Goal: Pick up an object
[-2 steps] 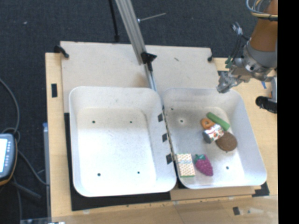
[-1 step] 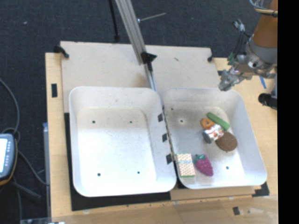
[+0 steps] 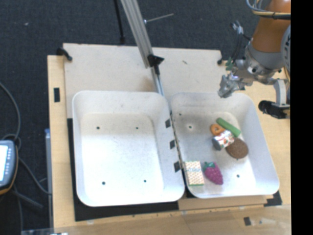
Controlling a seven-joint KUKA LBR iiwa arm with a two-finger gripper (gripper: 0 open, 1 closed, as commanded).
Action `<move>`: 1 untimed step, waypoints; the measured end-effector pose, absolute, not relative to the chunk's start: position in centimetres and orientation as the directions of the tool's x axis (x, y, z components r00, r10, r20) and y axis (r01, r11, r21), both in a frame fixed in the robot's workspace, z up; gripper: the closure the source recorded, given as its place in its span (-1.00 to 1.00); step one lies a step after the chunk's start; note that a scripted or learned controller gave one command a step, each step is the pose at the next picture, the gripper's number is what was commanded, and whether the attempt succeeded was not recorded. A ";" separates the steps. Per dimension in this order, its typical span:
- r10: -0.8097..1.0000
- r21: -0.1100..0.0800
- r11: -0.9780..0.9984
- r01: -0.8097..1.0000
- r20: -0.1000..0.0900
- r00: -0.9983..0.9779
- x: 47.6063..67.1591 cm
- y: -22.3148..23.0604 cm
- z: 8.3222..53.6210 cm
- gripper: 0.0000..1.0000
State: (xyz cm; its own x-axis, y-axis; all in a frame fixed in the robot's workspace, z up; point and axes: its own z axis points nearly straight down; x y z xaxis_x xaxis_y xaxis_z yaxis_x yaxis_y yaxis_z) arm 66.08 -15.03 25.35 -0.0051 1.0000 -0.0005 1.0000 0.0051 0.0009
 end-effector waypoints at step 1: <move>1.000 0.000 0.005 1.000 -0.001 -0.005 64.6 -10.2 24.2 1.00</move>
